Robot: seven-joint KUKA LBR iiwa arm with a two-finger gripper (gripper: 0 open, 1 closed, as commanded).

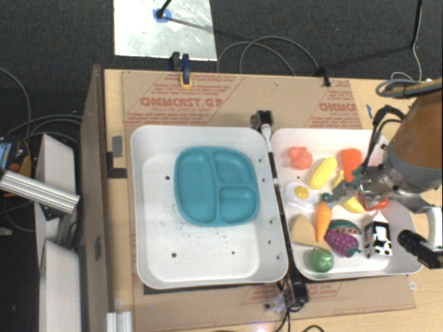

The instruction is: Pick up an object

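Toy food pieces of moulded plastic lie heaped in the right white bin [304,272]: one pink lump [300,157], one yellow corn cob [322,173], one orange-red pepper [350,161], one fried egg [299,192], one orange carrot [323,218], one tan wedge [302,230], one purple grape bunch [341,241], one green apple [320,260] and one black-and-white carton [378,239]. The two-finger gripper [344,194] sits low among them by a yellow piece; whether it is clenched cannot be told. The left white bin [159,254] holds one teal divided plate [216,186]. Both bins rest on a cardboard-covered wooden bench [208,99] above dark carpet [48,33].
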